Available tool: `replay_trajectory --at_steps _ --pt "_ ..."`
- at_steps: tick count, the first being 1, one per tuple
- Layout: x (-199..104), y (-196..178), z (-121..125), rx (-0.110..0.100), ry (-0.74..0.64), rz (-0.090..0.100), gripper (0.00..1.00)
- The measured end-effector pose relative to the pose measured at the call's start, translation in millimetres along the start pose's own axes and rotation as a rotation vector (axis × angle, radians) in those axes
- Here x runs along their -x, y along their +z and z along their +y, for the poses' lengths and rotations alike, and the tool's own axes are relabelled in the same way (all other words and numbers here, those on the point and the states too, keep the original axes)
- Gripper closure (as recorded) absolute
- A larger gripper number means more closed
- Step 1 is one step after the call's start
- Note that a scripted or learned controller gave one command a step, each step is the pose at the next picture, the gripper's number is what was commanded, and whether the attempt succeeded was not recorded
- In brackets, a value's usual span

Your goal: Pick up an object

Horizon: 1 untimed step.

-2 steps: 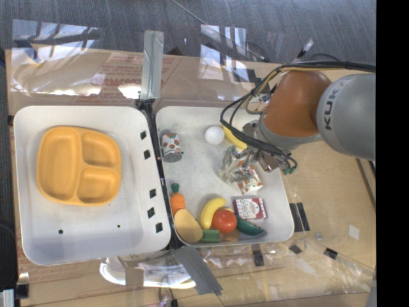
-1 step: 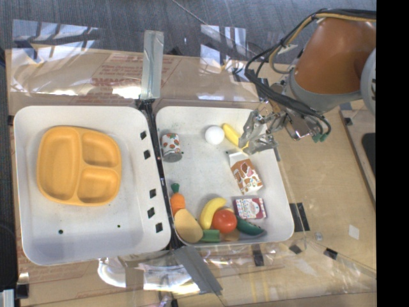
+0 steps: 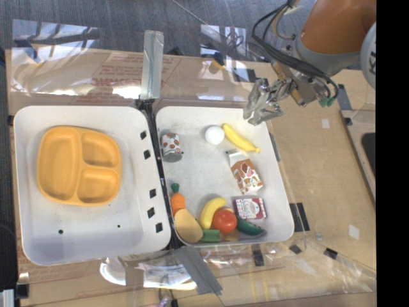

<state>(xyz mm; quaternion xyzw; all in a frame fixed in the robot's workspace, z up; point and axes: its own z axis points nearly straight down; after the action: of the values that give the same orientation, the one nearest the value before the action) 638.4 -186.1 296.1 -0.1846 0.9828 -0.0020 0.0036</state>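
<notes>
The right white bin [image 3: 192, 117] holds several toy foods: a small can [image 3: 170, 146], a white egg [image 3: 214, 133], a yellow banana [image 3: 239, 138], a carton [image 3: 246, 175], a small red box [image 3: 250, 208], a carrot [image 3: 177, 201], a second banana [image 3: 211, 211], a tomato [image 3: 224, 220], a tan piece [image 3: 187, 226] and a green piece [image 3: 250, 228]. My gripper [image 3: 259, 115] hangs over the bin's far right corner, just above and to the right of the upper banana. Nothing shows between its fingers.
The left white bin [image 3: 25, 235] bears an orange divided tray [image 3: 78, 165]. A dark divider [image 3: 155, 171] runs between the bins. Cables and the orange wrist [image 3: 332, 18] loom over the upper right. Brown cardboard [image 3: 326, 171] lies right of the bins.
</notes>
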Motion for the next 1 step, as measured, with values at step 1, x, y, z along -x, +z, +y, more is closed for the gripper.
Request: replay_trajectory --at_steps 1 --pt "11.3 -12.9 -25.4 0.003 -0.306 0.001 1.00"
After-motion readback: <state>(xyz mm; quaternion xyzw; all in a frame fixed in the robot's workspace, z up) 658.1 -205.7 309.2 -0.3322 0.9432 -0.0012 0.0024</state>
